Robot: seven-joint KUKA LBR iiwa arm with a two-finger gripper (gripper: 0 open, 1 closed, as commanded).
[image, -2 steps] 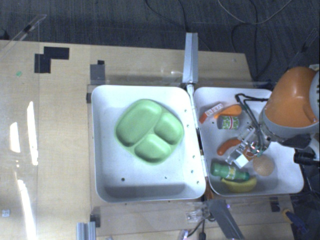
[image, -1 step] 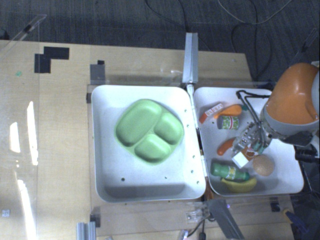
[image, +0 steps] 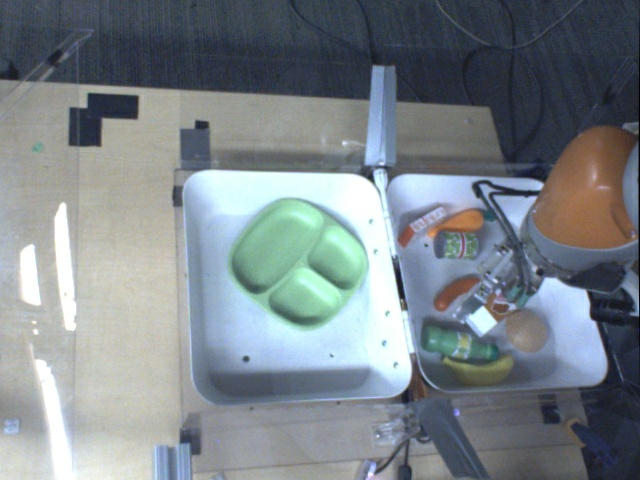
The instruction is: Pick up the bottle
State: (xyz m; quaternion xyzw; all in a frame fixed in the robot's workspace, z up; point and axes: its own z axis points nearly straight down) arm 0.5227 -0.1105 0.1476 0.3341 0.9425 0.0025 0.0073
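Arm w/ orange band reaching in from right, gripper (image: 493, 303) hanging over middle of right bin (image: 592, 368). Can't tell its state, too small/blurred from this angle. Nothing visibly gripped.

Bottle (image: 458, 343) (green, label band) lying on its side near front of right bin, touching banana (image: 478, 369) just in front, just below-left of gripper.

Risks, my read:
- Bottle lying flat + round, likely rolling out under a pinch.
- Banana touching it, could get dragged along or block a clean close.
- Carrot (image: 455, 293) near gripper, could get grabbed instead.
- Green can (image: 459, 245) looking similar in colour, wrong-target risk.
- Bin wall close to bottle, limiting approach from front.

Count:
- white bins: 2
- green divided tray (image: 298, 260): 1, in left bin (image: 215, 358)
- bottle: 1
- banana: 1
- green can: 1
- orange carrot-like pieces: 2, second (image: 462, 218) at rear w/ a label
- tan round item (image: 527, 332): 1
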